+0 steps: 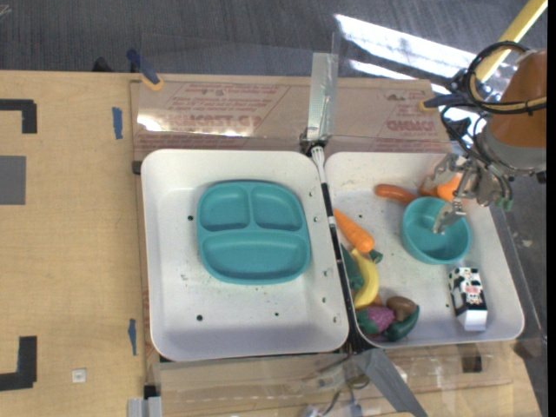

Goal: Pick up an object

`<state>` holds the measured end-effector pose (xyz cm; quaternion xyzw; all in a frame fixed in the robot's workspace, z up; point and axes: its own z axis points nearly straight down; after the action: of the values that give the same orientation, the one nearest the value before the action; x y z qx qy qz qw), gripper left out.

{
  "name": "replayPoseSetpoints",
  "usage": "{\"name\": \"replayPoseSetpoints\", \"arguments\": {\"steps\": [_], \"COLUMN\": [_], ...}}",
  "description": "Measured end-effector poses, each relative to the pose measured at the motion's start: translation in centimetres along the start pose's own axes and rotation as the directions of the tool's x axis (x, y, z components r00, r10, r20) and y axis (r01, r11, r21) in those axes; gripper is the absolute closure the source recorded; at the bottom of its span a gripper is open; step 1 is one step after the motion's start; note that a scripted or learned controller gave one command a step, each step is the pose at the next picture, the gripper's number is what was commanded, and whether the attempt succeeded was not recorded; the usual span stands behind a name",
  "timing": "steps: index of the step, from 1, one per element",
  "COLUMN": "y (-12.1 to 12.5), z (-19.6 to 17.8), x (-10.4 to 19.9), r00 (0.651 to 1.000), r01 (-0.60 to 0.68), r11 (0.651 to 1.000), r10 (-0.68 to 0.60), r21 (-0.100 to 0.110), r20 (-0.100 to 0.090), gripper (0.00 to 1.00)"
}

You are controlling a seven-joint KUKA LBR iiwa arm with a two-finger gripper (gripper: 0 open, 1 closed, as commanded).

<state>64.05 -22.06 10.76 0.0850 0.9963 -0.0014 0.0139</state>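
- The gripper (453, 208) hung low over the right bin (512, 315), its tip dipping over the teal bowl (432, 233), at the bowl's upper right part.
- Whether its jaws stood apart or closed could not be told from this view; the metal parts blurred together, and nothing could be seen clamped in them.
- So, by my judgement, the pick was not yet done: no object was visibly lifted, and everything in the bin appeared to lie at rest.
- The bowl sat directly beneath the gripper and looked the likeliest target, though the orange piece (441, 187) just behind the gripper, partly hidden by it, might equally have been meant.
- A small carrot-like piece (394, 193) lay just left of the gripper, beyond the bowl's rim.
- A larger carrot (354, 232) lay further left, against the bin's left wall.
- Below-left of the gripper, well apart, a banana (366, 278) rested beside a heap of toy food, among it a pink fruit (376, 319) and a brown piece (401, 305).
- A small milk carton (467, 296) stood below the gripper, near the bin's front corner.
- The teal divided plate (253, 231) lay in the left bin (165, 259), far to the gripper's left.
- What was left, as I judged it: closing on something, then lifting it clear.
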Motion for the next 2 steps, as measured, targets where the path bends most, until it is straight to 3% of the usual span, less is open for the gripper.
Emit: {"name": "replayPoseSetpoints", "arguments": {"steps": [1, 2], "y": [-0.1, 0.0], "z": [0.7, -0.6], "x": [-0.5, -0.9], "r00": [1.0, 1.0], "r01": [-0.013, -0.012], "r11": [1.0, 1.0], "r10": [0.013, 0.012], "r21": [0.0, 0.002], "r20": [0.001, 0.013], "gripper": [0.0, 1.0]}}
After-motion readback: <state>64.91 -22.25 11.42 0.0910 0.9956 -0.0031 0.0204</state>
